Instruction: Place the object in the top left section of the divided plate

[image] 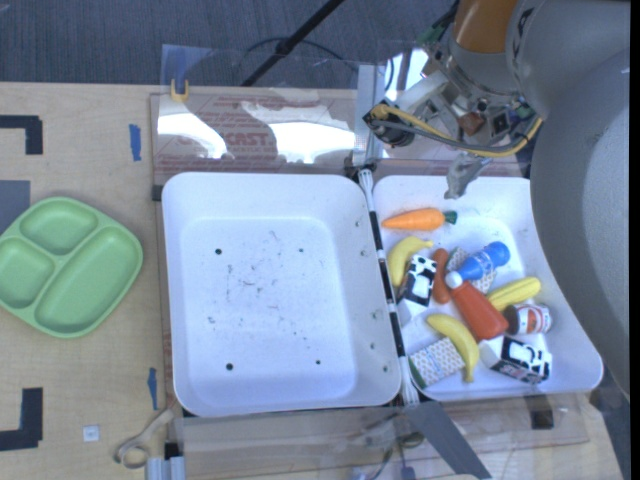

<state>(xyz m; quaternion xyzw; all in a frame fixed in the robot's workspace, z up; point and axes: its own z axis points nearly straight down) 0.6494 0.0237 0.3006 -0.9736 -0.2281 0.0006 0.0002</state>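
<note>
- Plainly, the gripper [459, 180] hangs over the far edge of the right bin [570, 363], with nothing between its fingers; they look close together at the tip, though the view is too small to tell whether they are fully shut.
- Just below and to the left of the fingers lies the carrot [414, 220], flat on the bin floor, apart from the tip. It is the nearest loose thing, so it seems the likeliest object for the task, though this is a guess.
- Further below the fingers the rest is heaped: a banana [404, 256], a blue bottle [484, 262], a red bottle [474, 306], a second banana [456, 340] and a third [516, 292]. They overlap, so a clean grasp there looks harder than on the carrot, which lies alone.
- Far to the left of the fingers, past the left bin [180, 268], the green divided plate [125, 268] sits on the bench [70, 128]. Its top left section [58, 224] holds nothing, so the placing is not yet done.
- The arm [560, 28] reaches in from the right, its orange band [490, 13] above the wrist, the wrist bent so the fingers point down into the bin. Cables [420, 128] loop beside the wrist.
</note>
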